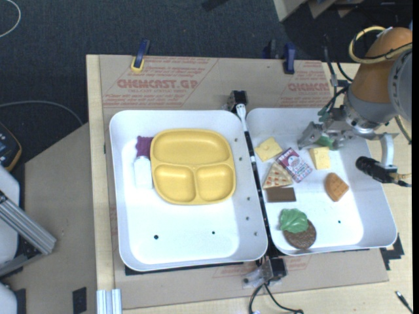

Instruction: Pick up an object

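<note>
Food pieces, such as the cheese cube, lie in the right bin, none lifted yet, while the hand hovers above them, and I cannot tell its state.

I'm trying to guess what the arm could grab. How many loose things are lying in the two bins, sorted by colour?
Yellow: 3, the divided plate and two cheese pieces
Brown or orange: 4, bread piece, pizza slice, chocolate bar, round patty
Green: 1, lettuce leaf
Red and white: 1, packet
White: 1, small bottle
Purple: 1, piece
Total: 11
</note>
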`<action>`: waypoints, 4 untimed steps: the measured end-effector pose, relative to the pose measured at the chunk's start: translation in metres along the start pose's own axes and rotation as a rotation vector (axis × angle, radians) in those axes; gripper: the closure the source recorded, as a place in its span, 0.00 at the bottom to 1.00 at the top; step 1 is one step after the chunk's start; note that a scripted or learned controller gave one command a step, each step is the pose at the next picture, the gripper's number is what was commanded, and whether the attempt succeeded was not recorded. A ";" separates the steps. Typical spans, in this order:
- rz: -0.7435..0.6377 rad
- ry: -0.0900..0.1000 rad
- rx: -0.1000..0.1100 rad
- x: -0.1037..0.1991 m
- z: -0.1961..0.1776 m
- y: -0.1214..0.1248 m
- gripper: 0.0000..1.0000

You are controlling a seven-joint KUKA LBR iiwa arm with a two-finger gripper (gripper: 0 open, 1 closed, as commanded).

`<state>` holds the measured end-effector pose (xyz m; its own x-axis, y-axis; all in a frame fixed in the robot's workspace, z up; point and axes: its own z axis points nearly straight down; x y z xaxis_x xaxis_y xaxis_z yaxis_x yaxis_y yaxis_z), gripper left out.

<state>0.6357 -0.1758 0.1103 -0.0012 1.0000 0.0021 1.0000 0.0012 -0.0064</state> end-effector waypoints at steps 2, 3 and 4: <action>-0.001 -0.003 -0.009 0.001 0.014 0.001 1.00; 0.000 -0.005 -0.015 0.000 -0.051 0.003 1.00; 0.001 -0.006 -0.015 -0.008 -0.099 0.002 1.00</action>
<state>0.6388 -0.1837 0.2096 -0.0004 1.0000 -0.0036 1.0000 0.0005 0.0083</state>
